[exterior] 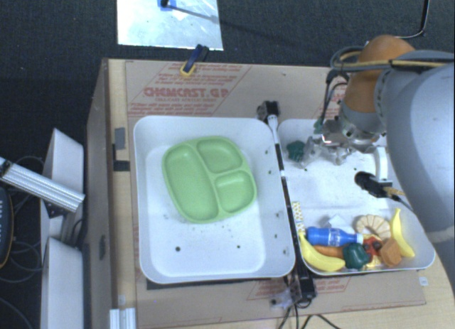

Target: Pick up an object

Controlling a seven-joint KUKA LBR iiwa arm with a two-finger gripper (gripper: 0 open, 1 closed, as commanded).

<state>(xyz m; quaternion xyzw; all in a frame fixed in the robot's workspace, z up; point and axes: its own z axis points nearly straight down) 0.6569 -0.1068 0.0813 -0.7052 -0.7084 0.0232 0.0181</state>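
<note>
Gripper [328, 150] sits low over the back part of the R bin [323, 196], near the divider btw the two bins. Arm comes in from the R side of the view, w/ the orange band above the wrist. Can't tell whether the gripper is wide or narrow from this angle, and nothing is visibly held in it.

Small teal toy [295, 151] lies on the R bin floor just L of the gripper, close to the bin's L wall. Contact w/ the gripper can't be made out.

The rest of the toys are bunched along the R bin's front edge, well apart from the gripper:
- a blue bottle [333, 236]
- a yellow banana [318, 261] curving under it
- an orange carrot [328, 251] btw those two
- a green pepper [353, 255]
- a tan fan-shaped piece [373, 225]
- a 2nd banana [402, 234] at the far R
- an orange-brown lump [389, 252] beside it

L bin [213, 253] holds a light green 3-compartment plate [209, 178], flat and roughly centred.

Both bins rest on a cardboard sheet [185, 89] w/ red print.
</note>
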